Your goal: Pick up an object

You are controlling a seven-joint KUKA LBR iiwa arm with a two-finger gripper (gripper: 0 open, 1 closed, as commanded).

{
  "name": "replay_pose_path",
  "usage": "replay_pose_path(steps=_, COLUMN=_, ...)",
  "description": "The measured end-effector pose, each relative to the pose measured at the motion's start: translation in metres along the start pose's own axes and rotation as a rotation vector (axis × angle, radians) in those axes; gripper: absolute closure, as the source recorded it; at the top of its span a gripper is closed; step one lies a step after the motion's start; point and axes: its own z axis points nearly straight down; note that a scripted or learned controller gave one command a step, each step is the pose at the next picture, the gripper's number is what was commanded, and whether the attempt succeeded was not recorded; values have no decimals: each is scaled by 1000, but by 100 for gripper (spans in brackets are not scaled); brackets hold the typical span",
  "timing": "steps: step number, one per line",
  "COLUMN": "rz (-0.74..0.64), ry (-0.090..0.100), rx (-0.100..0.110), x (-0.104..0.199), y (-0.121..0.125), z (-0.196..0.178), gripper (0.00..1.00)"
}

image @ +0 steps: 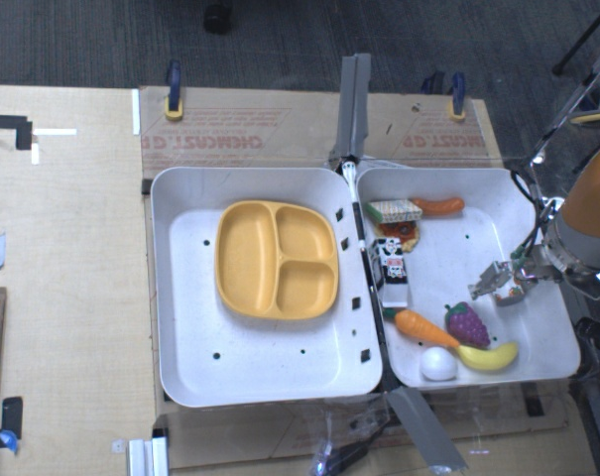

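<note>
Table (61, 266) carries two white bins. Pincer (493, 284) hangs low in right bin (478, 236), fingers spread, holding nothing. Grapes (466, 324) lie just below-left of it; banana (488, 356) beyond them, carrot (425, 328) further left.

Purple grapes (466, 323) in right bin, touching banana (488, 356), beside carrot (425, 328)

The arm (585, 228) shows an orange band, grey wrist, thin dark cables, and a small metallic hand (496, 284).
</note>
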Motion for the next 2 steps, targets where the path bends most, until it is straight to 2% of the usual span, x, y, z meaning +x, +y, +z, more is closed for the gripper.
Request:
replay_pose_path(steps=1, rz=4, ry=-6, rx=0, x=-2, y=-1, z=-9, gripper=100)
replay_pose_path(steps=2, rz=61, ry=-11, rx=-4, x=39, y=29, z=-116, gripper=100)
